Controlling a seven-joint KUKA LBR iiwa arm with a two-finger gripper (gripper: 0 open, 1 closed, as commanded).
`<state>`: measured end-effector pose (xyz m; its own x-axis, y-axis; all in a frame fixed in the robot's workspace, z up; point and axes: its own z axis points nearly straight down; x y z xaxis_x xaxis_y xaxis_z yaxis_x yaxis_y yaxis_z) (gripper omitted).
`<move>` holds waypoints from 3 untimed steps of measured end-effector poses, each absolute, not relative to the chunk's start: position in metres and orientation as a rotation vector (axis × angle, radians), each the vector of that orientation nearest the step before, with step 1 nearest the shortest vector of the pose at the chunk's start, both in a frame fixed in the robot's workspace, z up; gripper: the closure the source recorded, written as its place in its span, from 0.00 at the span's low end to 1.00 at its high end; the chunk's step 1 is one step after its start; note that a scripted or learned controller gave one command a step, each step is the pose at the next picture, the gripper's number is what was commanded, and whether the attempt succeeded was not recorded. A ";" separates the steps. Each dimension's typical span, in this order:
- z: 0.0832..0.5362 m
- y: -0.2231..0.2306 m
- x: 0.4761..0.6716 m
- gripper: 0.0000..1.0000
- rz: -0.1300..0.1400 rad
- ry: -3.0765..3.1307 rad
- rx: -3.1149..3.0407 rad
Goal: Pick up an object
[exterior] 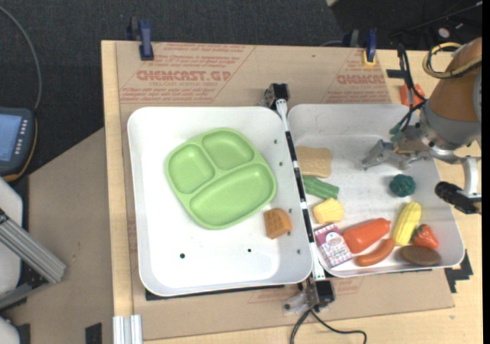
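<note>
Smooth, glossy plastic was seen in the green divided plate (pixel 220 178) and white bins (pixel 153 204); the bench (pixel 122 90) looked matt cardboard.

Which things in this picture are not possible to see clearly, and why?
- Gripper, camera view: too small and blurred to tell if anything sits between the fingers.
- Arm: cut off by the right edge.
- Brown item in the right bin: partly hidden by the red piece; kind unclear.
- Small packet: print too small to read.

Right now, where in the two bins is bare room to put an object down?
Left bin: bare floor in front of the green plate, and along its left wall. Right bin: bare behind the bread slice, left of the claw. Its front is crowded with toy food.
</note>
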<state>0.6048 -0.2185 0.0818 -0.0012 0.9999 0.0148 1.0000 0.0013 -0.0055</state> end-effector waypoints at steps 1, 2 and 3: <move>0.085 -0.219 0.544 0.00 -0.005 -2.217 -2.214; 0.095 -0.222 0.545 1.00 -0.001 -2.222 -2.223; 0.085 -0.129 0.543 1.00 -0.003 -2.227 -2.210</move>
<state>0.5429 -0.1286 0.0846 -0.0077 1.0000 0.0043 1.0000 0.0077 -0.0014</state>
